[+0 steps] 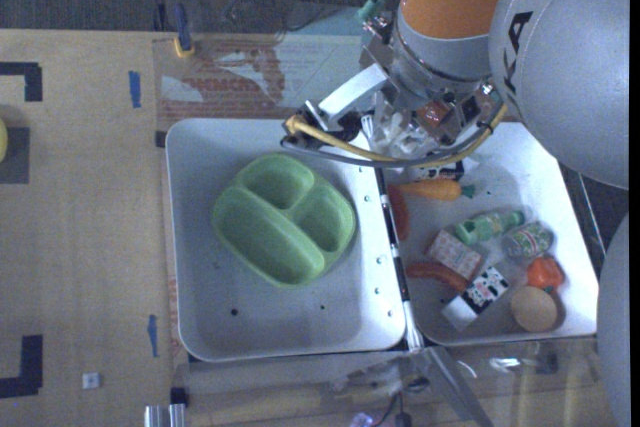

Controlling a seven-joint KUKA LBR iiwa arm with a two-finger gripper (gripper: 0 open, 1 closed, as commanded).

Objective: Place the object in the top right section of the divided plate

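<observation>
The green divided plate [285, 231] lies tilted in the left white bin [200, 315], its three sections bare. The arm's pincer [405, 137] hangs over the inner edge where the two bins meet, at the top of the right white bin [575, 205], wrapped in yellow cable and clear plastic parts; whether it is clenched or released cannot be told from this angle. Just below it lies an orange carrot-like toy [432, 188], with a red pepper-shaped piece [399, 212] beside the bin's left wall. Further down the right bin sit a small printed snack packet [455, 253], a green bottle [487, 225], a crumpled green-grey can [527, 240], an orange-red toy [546, 272], a tan egg-like ball [535, 309], a black-and-white milk carton [478, 295] and a red sausage-shaped piece [432, 272]. The surface [80, 215] to the left is pale wood with blue tape marks [134, 89].
</observation>
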